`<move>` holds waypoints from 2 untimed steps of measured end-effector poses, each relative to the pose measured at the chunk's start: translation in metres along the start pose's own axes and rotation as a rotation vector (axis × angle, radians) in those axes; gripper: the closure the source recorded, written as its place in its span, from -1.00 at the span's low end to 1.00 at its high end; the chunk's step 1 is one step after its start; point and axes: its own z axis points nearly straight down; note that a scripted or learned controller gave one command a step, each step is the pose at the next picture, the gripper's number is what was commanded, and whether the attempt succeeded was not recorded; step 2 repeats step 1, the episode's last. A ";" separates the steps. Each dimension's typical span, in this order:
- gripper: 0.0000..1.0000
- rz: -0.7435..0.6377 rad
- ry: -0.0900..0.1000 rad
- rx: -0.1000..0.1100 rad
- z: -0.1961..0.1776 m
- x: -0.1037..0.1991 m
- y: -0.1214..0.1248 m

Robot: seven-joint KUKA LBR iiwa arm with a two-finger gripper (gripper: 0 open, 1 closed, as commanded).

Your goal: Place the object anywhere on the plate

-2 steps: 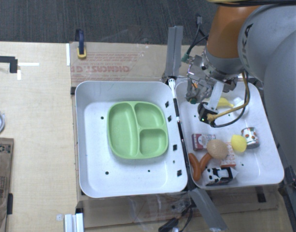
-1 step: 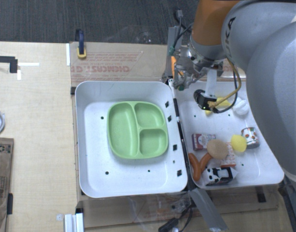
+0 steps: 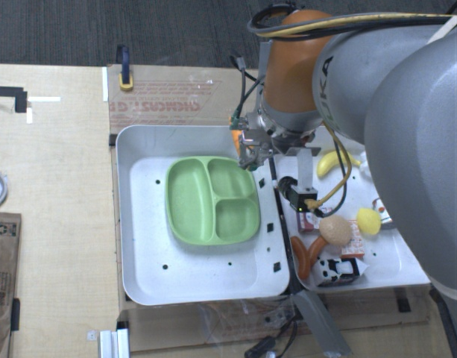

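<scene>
A light green divided plate (image 3: 212, 200) with three compartments lies in the left white bin (image 3: 139, 222); nothing rests on it. My gripper (image 3: 250, 154) hangs below the orange wrist band at the plate's far right corner, close to the wall between the two bins. The wrist and cables cover its tip. A small orange bit (image 3: 235, 130) shows at the gripper's left side; I cannot tell what it is. Loose objects lie in the right bin (image 3: 396, 263): a yellow banana (image 3: 329, 162), a yellow lemon (image 3: 367, 221), a beige round object (image 3: 335, 230) and an orange-red sausage (image 3: 307, 254).
A black-and-white patterned item (image 3: 338, 271) lies near the right bin's front. The big grey arm (image 3: 407, 110) covers much of the right bin. A cardboard sheet (image 3: 176, 99) with a blue clamp (image 3: 124, 62) sits behind the left bin.
</scene>
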 end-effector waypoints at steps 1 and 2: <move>-1.00 0.000 0.000 0.000 0.000 0.000 0.000; -1.00 0.000 0.000 0.000 0.000 0.000 0.000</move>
